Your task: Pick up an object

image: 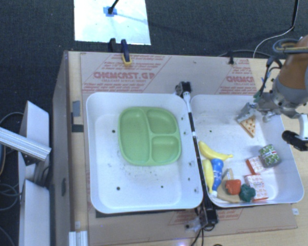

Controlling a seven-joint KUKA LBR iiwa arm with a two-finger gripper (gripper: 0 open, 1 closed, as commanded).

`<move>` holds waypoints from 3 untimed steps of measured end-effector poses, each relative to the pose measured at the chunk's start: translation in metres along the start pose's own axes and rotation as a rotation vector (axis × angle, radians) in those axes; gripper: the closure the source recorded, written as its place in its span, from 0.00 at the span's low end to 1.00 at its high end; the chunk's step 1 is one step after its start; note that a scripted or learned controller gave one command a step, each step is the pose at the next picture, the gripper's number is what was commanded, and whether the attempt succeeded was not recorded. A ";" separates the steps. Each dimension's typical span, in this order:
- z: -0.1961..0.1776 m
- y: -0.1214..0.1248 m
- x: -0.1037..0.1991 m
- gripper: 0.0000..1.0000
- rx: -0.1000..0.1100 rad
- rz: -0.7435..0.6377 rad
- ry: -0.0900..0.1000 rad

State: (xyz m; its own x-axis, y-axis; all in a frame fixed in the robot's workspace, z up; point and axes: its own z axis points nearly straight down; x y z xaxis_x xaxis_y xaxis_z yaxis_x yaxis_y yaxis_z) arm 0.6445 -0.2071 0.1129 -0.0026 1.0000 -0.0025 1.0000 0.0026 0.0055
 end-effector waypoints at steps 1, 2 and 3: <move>0.028 0.009 0.001 0.00 0.003 -0.002 0.001; 0.017 0.011 0.001 1.00 -0.001 -0.004 0.000; 0.029 0.022 0.071 1.00 0.020 0.001 0.007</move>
